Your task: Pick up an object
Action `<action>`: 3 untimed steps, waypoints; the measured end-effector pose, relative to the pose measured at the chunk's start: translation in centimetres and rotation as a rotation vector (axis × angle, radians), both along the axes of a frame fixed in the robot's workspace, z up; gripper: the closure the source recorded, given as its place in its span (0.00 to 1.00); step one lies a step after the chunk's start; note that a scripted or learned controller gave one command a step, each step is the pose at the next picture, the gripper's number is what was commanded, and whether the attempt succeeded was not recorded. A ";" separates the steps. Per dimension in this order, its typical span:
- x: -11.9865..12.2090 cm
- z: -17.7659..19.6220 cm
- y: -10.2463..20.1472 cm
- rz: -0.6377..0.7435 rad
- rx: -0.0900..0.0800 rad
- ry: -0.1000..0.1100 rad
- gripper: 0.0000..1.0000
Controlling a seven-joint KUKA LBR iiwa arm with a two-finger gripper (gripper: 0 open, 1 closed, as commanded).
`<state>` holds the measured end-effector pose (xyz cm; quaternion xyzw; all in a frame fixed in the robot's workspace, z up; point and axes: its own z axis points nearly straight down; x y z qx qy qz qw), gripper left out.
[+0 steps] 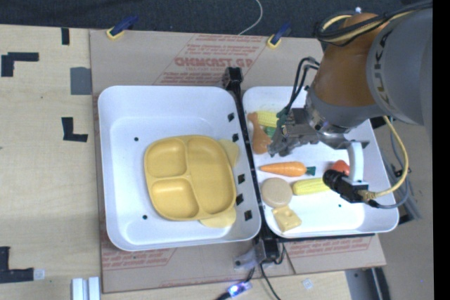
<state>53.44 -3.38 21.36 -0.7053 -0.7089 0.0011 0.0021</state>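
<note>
My gripper (281, 140) hangs low over the left part of the right bin (380, 221), close above a brown rounded piece (259, 142) by the bin's left wall. An ear of corn (266, 119) lies just behind it. In front of the gripper lies an orange carrot (284, 168). Further forward sit a tan round bun (275, 190), a yellow corn piece (308, 186) and a pale cheese wedge (286, 219). A small red thing (340, 166) lies to the right. Nothing shows between the fingers.
The left bin (119, 116) holds a yellow divided plate (188, 175) with a paler yellow piece (219, 219) under its front edge. A black divider (242, 144) separates the bins. The arm's grey and orange body covers the right bin's back right.
</note>
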 end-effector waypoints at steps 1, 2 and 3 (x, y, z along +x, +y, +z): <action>-2.6 0.1 3.5 -0.002 -0.001 0.000 1.00; -3.3 1.0 3.4 -0.005 -0.001 -0.002 1.00; -2.6 1.9 3.3 -0.004 -0.001 -0.003 1.00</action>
